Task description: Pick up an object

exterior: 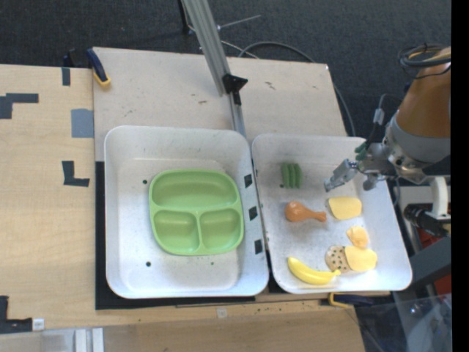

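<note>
The arm comes in over the right edge of the worktop (176, 94), its orange band above the grey wrist. Its pincer (352, 176) hangs over the upper right part of the right bin (381, 270), fingers spread apart with nothing between them.

In that bin lie the small play-food pieces. A green ribbed piece (291, 174) sits toward the bin's far left, near the wall shared with the other bin. Closer to the middle lies an orange-brown drumstick (303, 213), and just to its right a pale yellow flat piece (344, 208), which rests directly below the pincer's fingers. Toward the bin's near edge are a yellow banana (311, 272), a speckled cookie (336, 257) touching a yellow lump (360, 259), and a smaller orange-yellow bit (357, 236) just above that lump.

The left bin (124, 196) carries a green divided plate (196, 212), lying flat around its middle.

A grey metal pole (209, 39) slants across the worktop's far edge, above the seam between the bins.
</note>
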Available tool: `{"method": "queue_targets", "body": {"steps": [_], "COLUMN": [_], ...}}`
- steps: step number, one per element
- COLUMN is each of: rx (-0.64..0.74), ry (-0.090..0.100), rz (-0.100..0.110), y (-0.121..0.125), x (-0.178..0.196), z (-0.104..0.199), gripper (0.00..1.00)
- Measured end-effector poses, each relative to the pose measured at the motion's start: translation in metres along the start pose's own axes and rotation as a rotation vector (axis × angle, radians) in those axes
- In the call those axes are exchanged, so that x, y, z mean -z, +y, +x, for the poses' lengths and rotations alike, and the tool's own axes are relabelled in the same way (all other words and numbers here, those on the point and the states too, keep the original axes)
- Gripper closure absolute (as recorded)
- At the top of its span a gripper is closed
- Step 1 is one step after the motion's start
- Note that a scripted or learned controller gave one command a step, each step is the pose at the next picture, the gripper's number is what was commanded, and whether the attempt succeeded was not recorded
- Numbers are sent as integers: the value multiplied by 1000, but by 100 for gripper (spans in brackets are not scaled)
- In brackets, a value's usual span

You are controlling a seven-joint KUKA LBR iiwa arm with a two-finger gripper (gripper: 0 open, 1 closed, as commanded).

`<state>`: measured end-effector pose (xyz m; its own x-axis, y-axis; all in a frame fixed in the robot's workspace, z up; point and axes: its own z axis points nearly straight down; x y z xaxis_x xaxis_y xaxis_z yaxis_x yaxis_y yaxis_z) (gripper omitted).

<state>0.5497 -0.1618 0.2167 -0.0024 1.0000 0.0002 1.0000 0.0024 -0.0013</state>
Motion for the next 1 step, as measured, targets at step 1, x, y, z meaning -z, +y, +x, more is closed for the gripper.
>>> {"method": "queue_targets", "body": {"steps": [1], "rx": [0], "ry": [0], "rz": [0], "y": [0], "x": [0], "z": [0], "gripper": [0]}}
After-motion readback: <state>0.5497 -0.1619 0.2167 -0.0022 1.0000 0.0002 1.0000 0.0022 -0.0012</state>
